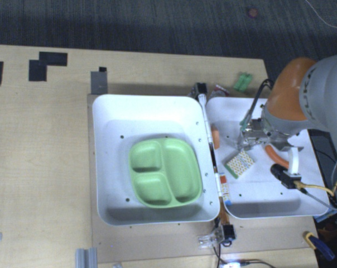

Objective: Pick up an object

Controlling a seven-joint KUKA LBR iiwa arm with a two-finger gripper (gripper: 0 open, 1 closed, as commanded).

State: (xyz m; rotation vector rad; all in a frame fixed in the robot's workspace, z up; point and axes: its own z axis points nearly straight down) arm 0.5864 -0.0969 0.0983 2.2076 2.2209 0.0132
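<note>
The small patterned packet (239,163) lies flat in the right bin (258,208), just below the gripper (248,139), whose state I cannot tell. It looks light, thin and probably flexible; pinching it across its short edges seems the safest hold

Single fixed overhead view, slanted down onto both white bins (101,149).

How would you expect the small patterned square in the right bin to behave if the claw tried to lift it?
The patterned square lies flat on the right bin floor, so it is probably thin and light, hard to get fingers under. It looks more apt to slide than roll. The claw is just above it; stiffness cannot be judged.
</note>
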